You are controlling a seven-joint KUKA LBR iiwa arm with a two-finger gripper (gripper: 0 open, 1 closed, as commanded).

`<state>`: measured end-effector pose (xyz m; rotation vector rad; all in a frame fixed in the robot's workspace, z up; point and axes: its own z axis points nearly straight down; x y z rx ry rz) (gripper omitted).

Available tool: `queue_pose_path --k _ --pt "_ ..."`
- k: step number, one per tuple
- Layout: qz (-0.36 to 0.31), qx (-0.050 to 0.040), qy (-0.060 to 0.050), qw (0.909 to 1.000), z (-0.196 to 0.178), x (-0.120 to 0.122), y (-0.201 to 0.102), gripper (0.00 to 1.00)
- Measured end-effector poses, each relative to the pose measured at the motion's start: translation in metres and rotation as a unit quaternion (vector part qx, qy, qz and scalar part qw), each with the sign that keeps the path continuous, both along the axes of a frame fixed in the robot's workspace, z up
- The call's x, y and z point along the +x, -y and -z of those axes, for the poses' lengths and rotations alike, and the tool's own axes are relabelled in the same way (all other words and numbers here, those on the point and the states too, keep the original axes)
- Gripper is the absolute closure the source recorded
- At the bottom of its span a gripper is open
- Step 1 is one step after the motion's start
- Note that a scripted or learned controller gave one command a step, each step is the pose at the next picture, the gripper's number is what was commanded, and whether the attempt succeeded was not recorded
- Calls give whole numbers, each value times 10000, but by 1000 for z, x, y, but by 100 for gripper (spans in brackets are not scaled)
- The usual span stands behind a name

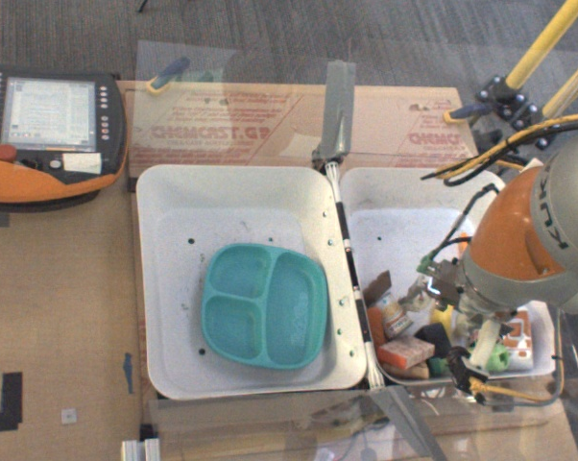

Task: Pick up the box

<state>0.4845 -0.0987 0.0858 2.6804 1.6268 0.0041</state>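
Box (405, 354): small orange-red carton, lower right of the frame, lying flat in the front-left part of the right bin (395, 221), packed in with clutter. Touching it on the upper left is a brown-and-white packet (393, 321); a dark brown piece (377, 284) sticks up just behind that. To its right, a black object (433, 336) and a yellow bit (445, 312); farther right a white-and-green item (493, 355) and a white card with red print (521, 339).

Tool (454, 301): low over the right-hand clutter, right of and slightly above the box, under the orange band of the arm (510, 243). The wrist and cables cover it, so open or closed — cannot tell. Nothing is visibly gripped.

Left bin (164, 200) holds a teal divided plate (265, 305), well apart from the action. Teach pendant (51, 133) sits at the upper left on the bench (59, 305).

Risks:
- The box is wedged against neighbours, so a descent could land on the packet or the black object and grab the wrong thing.
- The box lies flat and close to the bin's front wall, probably leaving little room for a finger on that side; it may slip or get pushed.
- The tool looks offset right of the box; closing there likely misses.
- Loose cables hang near the clutter and could snag.
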Motion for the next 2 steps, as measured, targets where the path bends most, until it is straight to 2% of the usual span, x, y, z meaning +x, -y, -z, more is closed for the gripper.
queue_pose_path --k 1,2 --pt "20 2 11 10000 -8 2 1 100" --pt "182 20 -55 9998 -123 54 39 100"
